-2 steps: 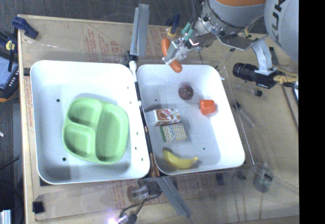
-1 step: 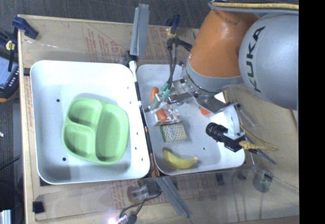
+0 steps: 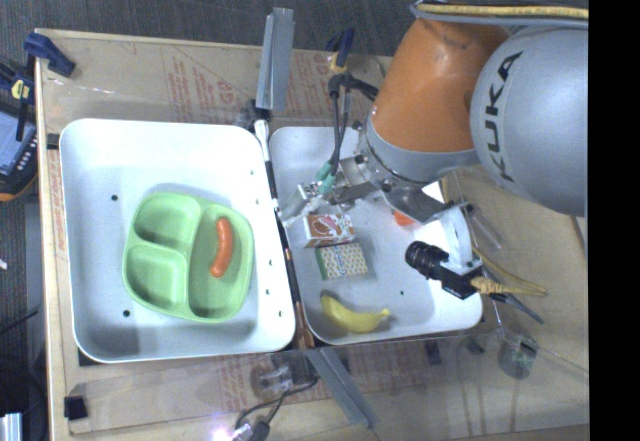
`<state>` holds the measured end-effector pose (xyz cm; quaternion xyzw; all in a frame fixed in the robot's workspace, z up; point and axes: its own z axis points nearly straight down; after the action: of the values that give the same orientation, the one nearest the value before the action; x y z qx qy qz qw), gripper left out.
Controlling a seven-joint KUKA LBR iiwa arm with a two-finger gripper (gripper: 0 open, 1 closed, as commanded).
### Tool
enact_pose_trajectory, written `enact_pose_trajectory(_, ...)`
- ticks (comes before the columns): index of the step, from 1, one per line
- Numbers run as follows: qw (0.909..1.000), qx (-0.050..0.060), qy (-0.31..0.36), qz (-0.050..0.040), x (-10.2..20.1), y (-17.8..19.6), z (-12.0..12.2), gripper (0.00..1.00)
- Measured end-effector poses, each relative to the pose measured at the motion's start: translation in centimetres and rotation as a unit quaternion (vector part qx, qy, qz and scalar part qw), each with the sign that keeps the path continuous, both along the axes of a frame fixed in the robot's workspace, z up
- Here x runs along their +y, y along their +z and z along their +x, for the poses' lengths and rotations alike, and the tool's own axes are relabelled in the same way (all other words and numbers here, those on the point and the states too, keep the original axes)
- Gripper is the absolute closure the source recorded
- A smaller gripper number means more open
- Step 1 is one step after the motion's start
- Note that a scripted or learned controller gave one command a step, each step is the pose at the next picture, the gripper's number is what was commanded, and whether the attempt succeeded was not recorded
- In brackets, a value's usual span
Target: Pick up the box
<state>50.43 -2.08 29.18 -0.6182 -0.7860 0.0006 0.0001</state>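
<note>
In the right bin (image 3: 300,319), small printed box (image 3: 329,226), curved banana (image 3: 354,316), tool (image 3: 322,191) grip state unclear

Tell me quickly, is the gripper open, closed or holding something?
Gripper: cannot be told; it hangs just above the box in the right bin.

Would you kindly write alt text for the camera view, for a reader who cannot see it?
A grey and orange robot arm reaches over the right white bin, which holds a small box, a patterned green block and a banana. The left white bin holds a green divided plate with an orange sausage in one compartment.
</note>
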Motion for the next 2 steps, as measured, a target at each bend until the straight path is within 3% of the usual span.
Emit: enact_pose_trajectory(2,0.9979,0.002,0.065,0.0003,-9.3,-10.4,1.6,0.0)
